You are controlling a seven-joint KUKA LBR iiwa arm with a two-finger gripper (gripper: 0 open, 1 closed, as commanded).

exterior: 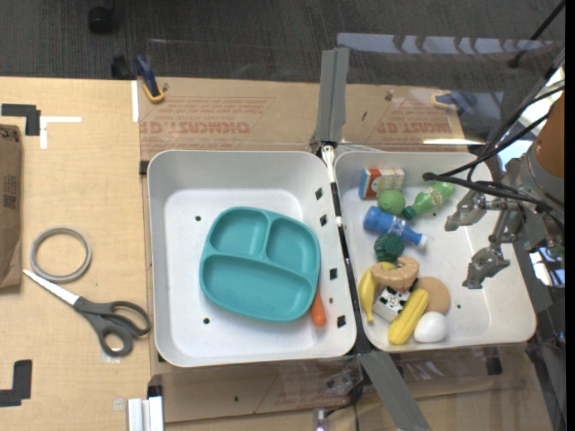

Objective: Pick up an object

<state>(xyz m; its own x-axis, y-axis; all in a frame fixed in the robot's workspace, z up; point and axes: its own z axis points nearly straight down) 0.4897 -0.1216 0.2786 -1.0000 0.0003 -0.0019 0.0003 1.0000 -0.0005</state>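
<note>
The right bin (503, 326) holds several toy foods along its left side: a red-and-blue carton (371, 182), a green ball (391, 200), a green bottle (429, 197), a blue bottle (393, 227), a dark green piece (391, 247), a banana (367, 294), a tan ring (401, 272), a yellow corn cob (409, 317) and a white egg (431, 328). My gripper (473, 241) hangs over the bare right half of this bin, to the right of the pile. It is open, with nothing between its fingers (465, 212).
The left bin (171, 241) holds a teal divided plate (260, 263) with a small orange piece (318, 312) at the plate's lower right. Scissors (94, 312) and a tape ring (60, 252) lie on the bench at left. Cables cross at upper right.
</note>
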